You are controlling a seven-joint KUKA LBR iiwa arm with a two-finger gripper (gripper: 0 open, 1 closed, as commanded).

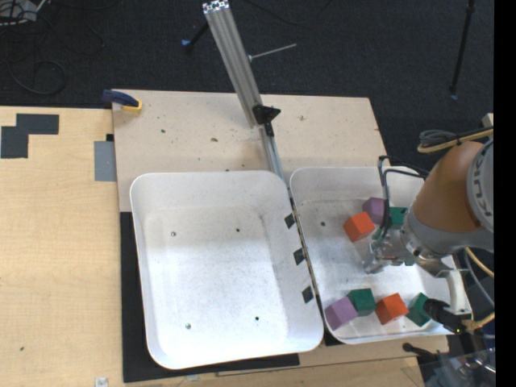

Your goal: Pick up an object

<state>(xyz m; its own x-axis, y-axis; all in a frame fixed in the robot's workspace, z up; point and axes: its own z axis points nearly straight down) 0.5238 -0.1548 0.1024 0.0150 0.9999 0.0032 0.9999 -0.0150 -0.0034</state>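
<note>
Two bins: side by side on the counter [201,135]
Right bin [322,188]: held orange, purple and green blocks
Pincer [377,258]: low in right bin, just beside an orange block [359,226]; opening and any hold could not be told
Near-edge row: purple block [340,311], green block [362,300], second orange block [392,307]

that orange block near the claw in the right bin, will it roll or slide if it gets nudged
The orange block looks flat-faced and boxy, so it would probably slide or tip, not roll. It looks rigid, likely holding shape between the claw fingers. The purple block sits right beside it, so a nudge may well shove both.
</note>
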